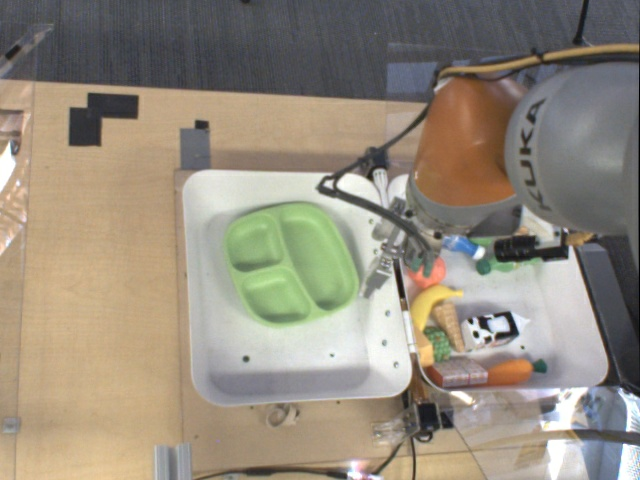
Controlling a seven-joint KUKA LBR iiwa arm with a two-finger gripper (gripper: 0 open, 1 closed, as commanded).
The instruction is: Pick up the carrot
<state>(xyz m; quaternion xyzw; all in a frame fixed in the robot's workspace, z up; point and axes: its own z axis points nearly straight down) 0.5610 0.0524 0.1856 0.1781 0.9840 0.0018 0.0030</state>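
Arm is reached in from 3 o'clock, wrist angled down over the divider between 2 bins; pincer (385, 263) state cannot be told. Carrot (510, 371), orange with green tip, lies flat at right bin's 6 o'clock edge.

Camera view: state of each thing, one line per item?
carrot: lying flat at the right bin's near edge, not gripped.
banana: lying in the right bin beside the divider.
green tray: right way up in the left bin, compartments bare.
cow-print carton: lying on its side.
gripper: low over the left bin's right edge, fingers unclear.
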